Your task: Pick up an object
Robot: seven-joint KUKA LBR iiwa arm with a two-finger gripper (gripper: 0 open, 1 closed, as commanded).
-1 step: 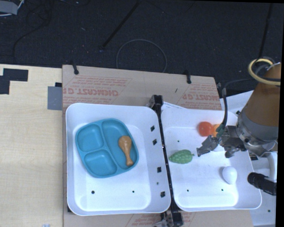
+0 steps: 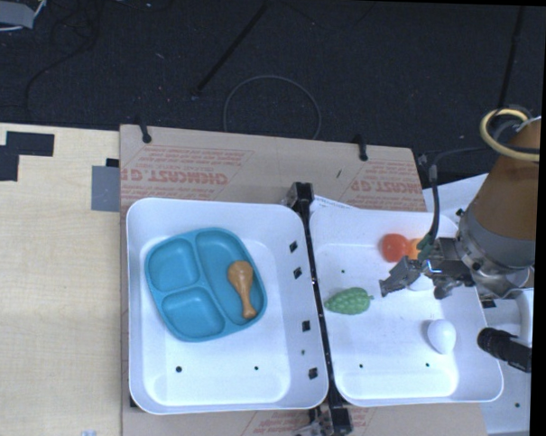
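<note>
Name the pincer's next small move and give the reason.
Probably shift the pincer slightly toward the green object and descend. The pincer sits just beside it in the right bin, nothing between its fingers, and this object lies nearest.

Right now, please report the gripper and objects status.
Gripper over right white bin, holding nothing seen. Green bumpy object beside it. Orange ball, white egg nearby.
</note>
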